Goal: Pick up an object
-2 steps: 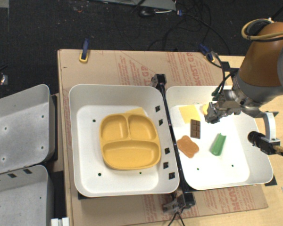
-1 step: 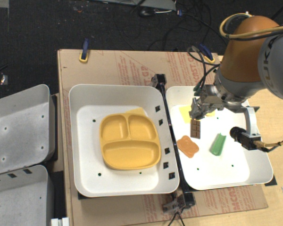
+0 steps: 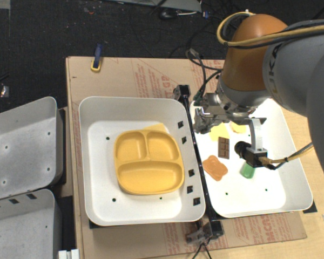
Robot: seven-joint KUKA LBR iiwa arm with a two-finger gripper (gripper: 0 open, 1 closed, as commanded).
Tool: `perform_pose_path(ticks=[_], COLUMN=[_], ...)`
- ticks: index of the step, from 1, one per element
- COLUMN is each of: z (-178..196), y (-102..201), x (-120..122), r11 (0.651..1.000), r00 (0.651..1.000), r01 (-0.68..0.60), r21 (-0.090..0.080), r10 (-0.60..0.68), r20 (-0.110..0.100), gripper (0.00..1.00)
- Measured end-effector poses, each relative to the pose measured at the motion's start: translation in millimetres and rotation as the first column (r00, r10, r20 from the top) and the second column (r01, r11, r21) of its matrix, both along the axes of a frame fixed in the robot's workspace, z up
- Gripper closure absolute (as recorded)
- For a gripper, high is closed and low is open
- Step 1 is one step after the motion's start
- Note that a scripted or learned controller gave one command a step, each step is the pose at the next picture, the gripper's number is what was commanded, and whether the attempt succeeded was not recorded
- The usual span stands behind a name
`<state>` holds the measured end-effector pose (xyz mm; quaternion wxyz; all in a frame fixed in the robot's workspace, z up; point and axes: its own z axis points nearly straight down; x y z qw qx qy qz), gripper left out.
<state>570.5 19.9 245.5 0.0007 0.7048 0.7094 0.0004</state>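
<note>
Grey-orange arm [image 3: 291, 63] covering gripper [image 3: 209, 118] over right bin [image 3: 291, 201]; grip width impossible to tell; pale yellow piece [image 3: 220, 131] partly hidden beneath; brown block [image 3: 223, 147], orange piece [image 3: 215, 168], green object [image 3: 247, 171] nearby.

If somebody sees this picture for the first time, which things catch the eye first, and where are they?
The big yellow divided tray lies in the middle of the left bin. The arm, with its broad orange band, hangs over the far half of the right bin. Near it in that bin lie an orange piece, a brown block and a green piece.
</note>
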Motion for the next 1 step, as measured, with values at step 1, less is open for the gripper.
perform_pose_path(ticks=[1], z=[-7.2], y=[58.1], x=[15.4], r11=[1.0], r00=[1.0], r01=[-0.002], r21=[0.002], r10=[0.002], r20=[0.0], gripper=[1.0])
